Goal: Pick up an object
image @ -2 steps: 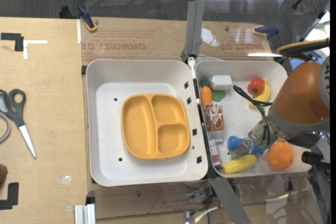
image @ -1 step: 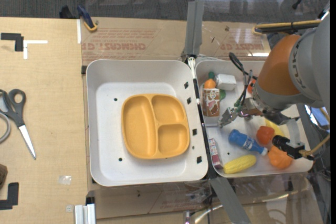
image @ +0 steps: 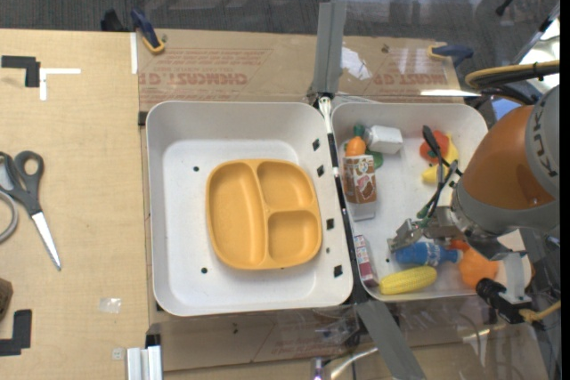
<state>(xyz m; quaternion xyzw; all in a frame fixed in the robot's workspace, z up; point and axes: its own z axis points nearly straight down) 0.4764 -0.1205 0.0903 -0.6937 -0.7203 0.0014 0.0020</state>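
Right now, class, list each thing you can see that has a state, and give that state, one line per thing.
gripper: low in the right bin, just above the blue object, nothing visibly held
divided yellow plate: flat in the left bin
bottle: lying on its side
corn cob: lying flat by the near wall
scissors: closed, on the bench

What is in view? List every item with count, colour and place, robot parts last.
bins: 2, white, side by side on the bench
divided plate: 1, yellow-orange, middle of left bin
bottle: 1, brown label, orange cap, right bin's left side
white block: 1, right bin, far end
corn cob: 1, yellow, right bin, near edge
blue object: 1, right bin, under the tool
scissors: 1, grey handles, bench at left
clamps: 2, blue, far edge
arm: 1, grey with orange band, over right bin
tool: 1, low over the blue object
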